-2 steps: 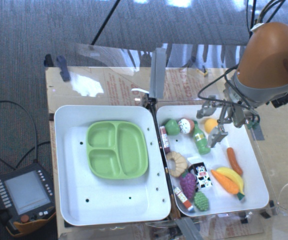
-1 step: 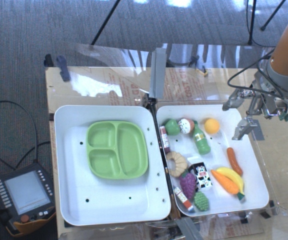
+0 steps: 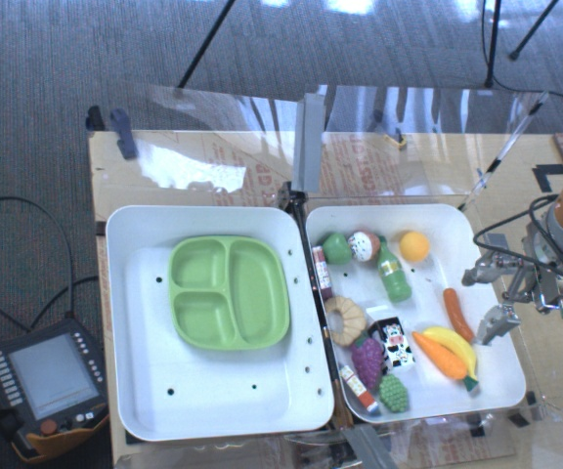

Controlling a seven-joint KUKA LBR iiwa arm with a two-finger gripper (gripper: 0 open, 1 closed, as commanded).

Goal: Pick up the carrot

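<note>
The carrot (image 3: 439,355), an orange cone, lies in the right bin (image 3: 501,391) near its front right corner. It lies tight against a yellow banana (image 3: 457,346). My gripper (image 3: 486,303) hangs over the bin's right edge, to the right of the carrot and slightly behind it. It is open with nothing between its fingers, one fingertip (image 3: 474,276) further back than the other (image 3: 495,326). A red sausage (image 3: 456,313) lies between the gripper and the carrot.
The right bin also holds an orange (image 3: 414,246), a green bottle (image 3: 393,275), a donut (image 3: 345,320), purple grapes (image 3: 368,361), a cow-print carton (image 3: 393,345) and several other small toys. A green divided plate (image 3: 230,292) sits in the left bin (image 3: 135,379).
</note>
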